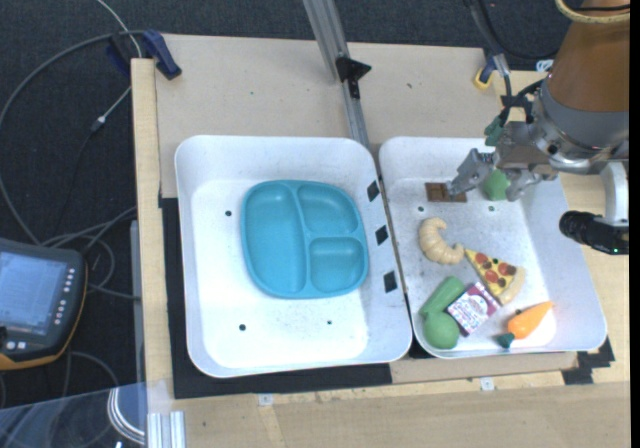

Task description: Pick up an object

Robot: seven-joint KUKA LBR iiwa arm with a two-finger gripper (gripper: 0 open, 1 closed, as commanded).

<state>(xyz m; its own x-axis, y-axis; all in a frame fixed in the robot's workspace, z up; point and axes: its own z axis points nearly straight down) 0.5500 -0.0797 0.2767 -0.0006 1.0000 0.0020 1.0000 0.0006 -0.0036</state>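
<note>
Arm (590, 46) enters from 3 o'clock, orange band above the wrist, wrist over the upper part of the right bin (575, 276). Gripper (492, 181) sits near the bin's 12 o'clock end, fingers (468, 176) spread with a small green object (494, 186) between them; contact looks likely, but can't tell if it's lifted off the floor. A small brown block (437, 192) lies just at 9 o'clock of the fingertips, apart from them. Rest of the bin's contents sit toward 6 o'clock from the gripper: croissant (438, 240) near the bin centre, pizza slice (496, 274) just at 4 o'clock of it, red-and-white packet (471, 313) below that, touching a green vegetable piece (441, 314) on its 9 o'clock side. Carrot (527, 320) lies at 3 o'clock of the packet, near the bin's lower right wall. Left bin (200, 236) holds a blue divided plate (304, 238), flat, roughly centred, three compartments. Both bins sit side by side on the bench (250, 86), rims touching at the middle. Grey pole (320, 6) rises from the bench at 12 o'clock between the bins. Handheld pendant (35, 301) sits off the bench at 9 o'clock.
</note>
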